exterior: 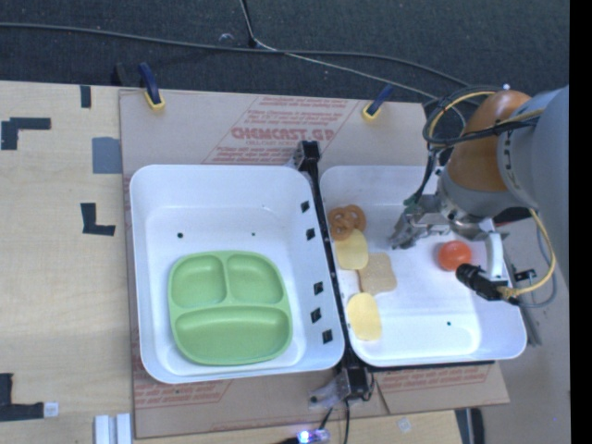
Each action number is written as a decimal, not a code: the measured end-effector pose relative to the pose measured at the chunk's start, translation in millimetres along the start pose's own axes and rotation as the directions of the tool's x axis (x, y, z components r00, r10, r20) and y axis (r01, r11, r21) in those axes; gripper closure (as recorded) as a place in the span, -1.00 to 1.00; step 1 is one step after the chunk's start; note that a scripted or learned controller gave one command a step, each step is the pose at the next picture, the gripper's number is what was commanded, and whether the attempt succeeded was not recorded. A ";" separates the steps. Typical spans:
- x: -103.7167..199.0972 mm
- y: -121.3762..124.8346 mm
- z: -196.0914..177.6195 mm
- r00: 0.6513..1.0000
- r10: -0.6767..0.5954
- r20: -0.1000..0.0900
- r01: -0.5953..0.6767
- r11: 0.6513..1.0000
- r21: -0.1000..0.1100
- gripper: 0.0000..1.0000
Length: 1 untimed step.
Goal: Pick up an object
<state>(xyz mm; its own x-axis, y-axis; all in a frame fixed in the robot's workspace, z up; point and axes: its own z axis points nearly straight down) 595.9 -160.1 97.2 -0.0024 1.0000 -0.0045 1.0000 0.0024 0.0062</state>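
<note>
In the right bin lie a brown pretzel-shaped piece, a pale yellow round piece, a tan flat piece, a yellow oval piece and a small red-orange round object. My gripper hangs low over the middle of this bin, right of the pretzel piece and left of the red-orange object. I see nothing between its fingers.
The left bin holds a green divided plate. A black divider with clips runs between the bins. Cables loop round the arm's wrist at the right. Two blue-and-yellow clamps hold the cardboard base at the back.
</note>
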 end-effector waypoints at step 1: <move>-2.2 3.9 -42.6 1.000 0.001 -0.004 -0.001 1.000 0.004 1.00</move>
<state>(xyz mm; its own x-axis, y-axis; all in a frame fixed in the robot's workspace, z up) 599.5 -162.0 139.8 -0.0015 1.0000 -0.0006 1.0000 0.0015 0.0020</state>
